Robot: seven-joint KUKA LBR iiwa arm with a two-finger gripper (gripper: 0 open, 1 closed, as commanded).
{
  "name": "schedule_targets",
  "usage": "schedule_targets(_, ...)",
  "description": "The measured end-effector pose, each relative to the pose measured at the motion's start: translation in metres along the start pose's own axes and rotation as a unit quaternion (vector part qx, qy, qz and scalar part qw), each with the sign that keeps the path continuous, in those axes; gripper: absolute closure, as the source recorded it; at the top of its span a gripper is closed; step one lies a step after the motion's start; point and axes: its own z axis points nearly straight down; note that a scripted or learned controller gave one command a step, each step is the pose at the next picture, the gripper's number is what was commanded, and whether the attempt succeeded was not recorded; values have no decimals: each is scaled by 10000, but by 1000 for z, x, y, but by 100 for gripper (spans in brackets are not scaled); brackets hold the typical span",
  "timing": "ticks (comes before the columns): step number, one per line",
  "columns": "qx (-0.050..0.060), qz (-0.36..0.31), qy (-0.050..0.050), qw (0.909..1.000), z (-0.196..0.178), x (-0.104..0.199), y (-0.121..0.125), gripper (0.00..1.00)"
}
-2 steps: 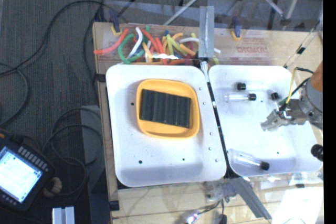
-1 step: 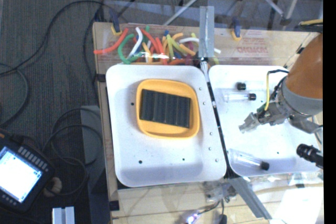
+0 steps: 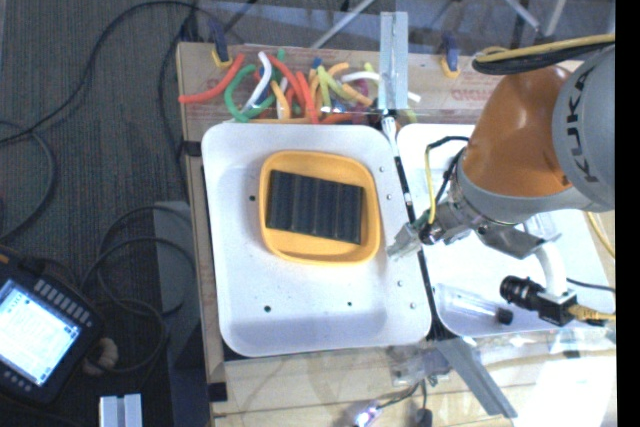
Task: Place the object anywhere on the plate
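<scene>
Between bins: end effector [image 3: 405, 240], just beside yellow plate [image 3: 272, 230].

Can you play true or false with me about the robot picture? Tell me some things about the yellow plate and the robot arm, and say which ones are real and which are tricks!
1. The yellow plate sits in the left white bin. True.
2. The plate is round and blue. False: it is yellow with rounded corners and a dark ribbed middle.
3. The robot arm hangs over the right white bin. True.
4. The gripper is in the middle of the plate. False: it is near the divide between the two bins, beside the plate's right edge.
5. Colourful cables lie behind the bins. True.
6. A red ball rests on the plate. False: there is no ball on it.
</scene>
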Motion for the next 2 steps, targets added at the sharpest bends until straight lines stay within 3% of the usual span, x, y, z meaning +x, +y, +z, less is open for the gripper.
schedule_targets(1, 5, 69, -1, 10000, 25, 19, 58, 100)
schedule_targets(2, 6, 19, -3, 10000, 25, 61, 103, 100)
